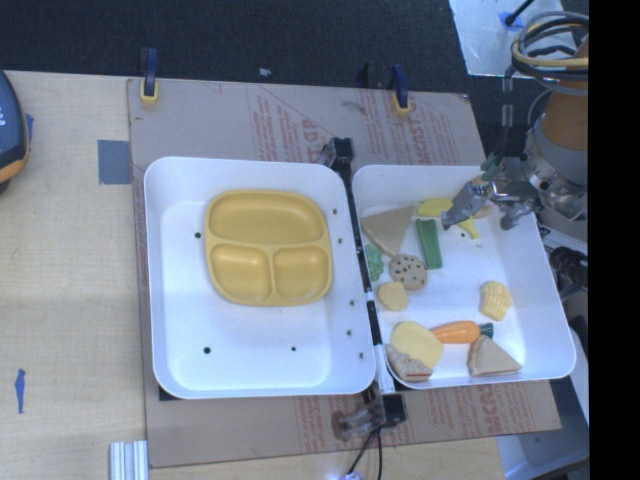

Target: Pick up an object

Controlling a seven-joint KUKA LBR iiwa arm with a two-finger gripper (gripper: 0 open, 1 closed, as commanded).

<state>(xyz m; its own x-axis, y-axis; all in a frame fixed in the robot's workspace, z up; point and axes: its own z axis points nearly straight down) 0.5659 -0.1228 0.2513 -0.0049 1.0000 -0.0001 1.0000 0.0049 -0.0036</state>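
Two shallow white bins sit side by side below me, and I reach in from three o'clock over the right white bin. My grey arm, orange-banded above the wrist, slants down to my gripper, which hangs near that bin's far rim at about one o'clock. My jaws look spread, with nothing between them. Nearest the camera lie a tan wedge, a yellow round piece and an orange carrot. Farther in sit a yellow corn cob, a brown cookie and a green stick just at my eight o'clock. Bare floor lies along the right wall. The left white bin holds a yellow divided plastic tray.
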